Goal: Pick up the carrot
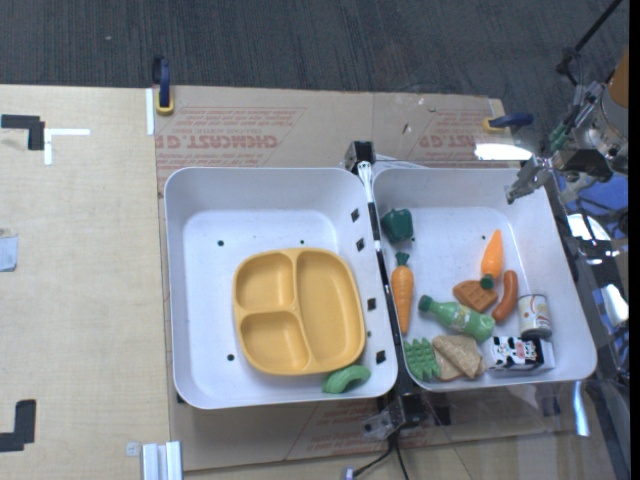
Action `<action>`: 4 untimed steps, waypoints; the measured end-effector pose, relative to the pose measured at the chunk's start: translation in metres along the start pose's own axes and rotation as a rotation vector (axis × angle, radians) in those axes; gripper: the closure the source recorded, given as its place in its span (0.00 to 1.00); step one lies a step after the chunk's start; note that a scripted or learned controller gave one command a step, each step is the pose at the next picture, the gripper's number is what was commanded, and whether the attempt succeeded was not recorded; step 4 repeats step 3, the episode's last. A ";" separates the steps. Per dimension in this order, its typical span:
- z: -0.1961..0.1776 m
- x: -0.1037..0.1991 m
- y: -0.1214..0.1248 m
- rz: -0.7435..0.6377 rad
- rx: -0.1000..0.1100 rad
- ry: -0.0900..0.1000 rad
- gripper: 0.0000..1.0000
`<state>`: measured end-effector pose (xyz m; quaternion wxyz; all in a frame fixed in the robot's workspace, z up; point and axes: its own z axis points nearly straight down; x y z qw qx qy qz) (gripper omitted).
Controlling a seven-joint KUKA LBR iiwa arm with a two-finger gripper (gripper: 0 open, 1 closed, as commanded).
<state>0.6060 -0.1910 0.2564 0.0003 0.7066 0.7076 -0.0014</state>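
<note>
Carrot [402, 294] lies in right bin [455, 193], against left wall, midway along it, green top toward far edge, tip toward near edge. Green pepper [397, 224] just beyond top. Green bottle [457, 317] near tip, on right. Lettuce [421, 359] toward near-left corner. Second orange piece [492, 253] sits mid-bin; don't confuse.

Gripper [528, 180] hovers over far-right corner, well apart from carrot; finger state cannot tell.

Advice: approach from above, fingers straddling carrot's width, mid-body. Wall crowds left finger; allow room.

Left bin [200, 268] holds yellow plate [298, 310].
</note>
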 end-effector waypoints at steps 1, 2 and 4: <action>0.140 -0.016 0.010 -0.013 0.002 0.002 0.00; 0.164 -0.004 0.007 0.094 0.001 0.003 0.00; 0.155 -0.004 0.007 0.092 0.000 0.002 1.00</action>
